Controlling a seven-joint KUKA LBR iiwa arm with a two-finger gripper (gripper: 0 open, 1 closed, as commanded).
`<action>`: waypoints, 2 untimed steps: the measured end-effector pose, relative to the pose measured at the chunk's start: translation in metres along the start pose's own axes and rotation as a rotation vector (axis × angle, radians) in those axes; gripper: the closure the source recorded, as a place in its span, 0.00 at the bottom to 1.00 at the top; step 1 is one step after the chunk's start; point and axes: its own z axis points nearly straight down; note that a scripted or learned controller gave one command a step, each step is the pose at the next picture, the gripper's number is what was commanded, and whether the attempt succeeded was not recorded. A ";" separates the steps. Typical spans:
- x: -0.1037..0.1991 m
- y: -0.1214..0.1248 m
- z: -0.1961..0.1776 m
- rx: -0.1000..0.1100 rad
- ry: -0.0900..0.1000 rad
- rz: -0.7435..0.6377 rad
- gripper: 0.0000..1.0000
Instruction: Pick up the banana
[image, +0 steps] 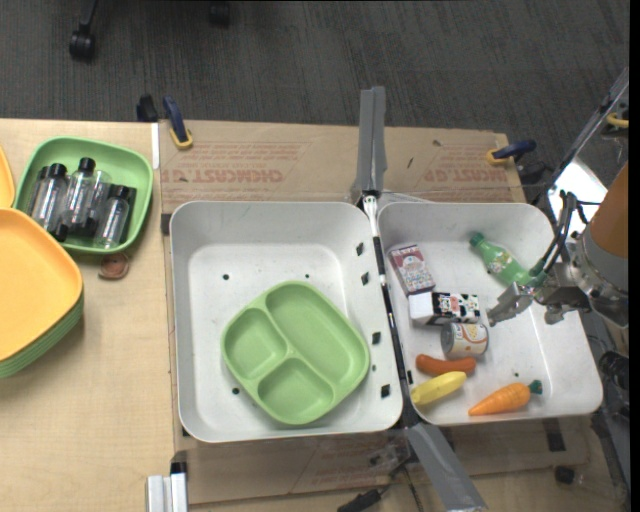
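Wooden bench (110, 400) carried cardboard sheet (300, 165) under two white bins. Left bin (200, 260) and right bin (570, 395) sat side by side, touching along middle. Far left on bench: small green tray (135, 165) with dark-capped bottles (80, 200), brown disc (114, 267) just beside its near edge. Stack of orange plates (35, 290) lay at left edge. Blue-and-orange clamps (178, 125) gripped cardboard's far corners.

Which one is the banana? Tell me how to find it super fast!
Look in the right-hand white bin, along its near edge beside the divider between the two bins. The banana lies there, just below a small orange-red sausage-shaped toy and left of the carrot. It is the only plain yellow thing in that bin.
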 end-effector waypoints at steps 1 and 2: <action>-0.001 0.000 -0.008 0.001 0.000 0.002 1.00; 0.025 0.053 -0.014 -0.003 -0.002 -0.368 1.00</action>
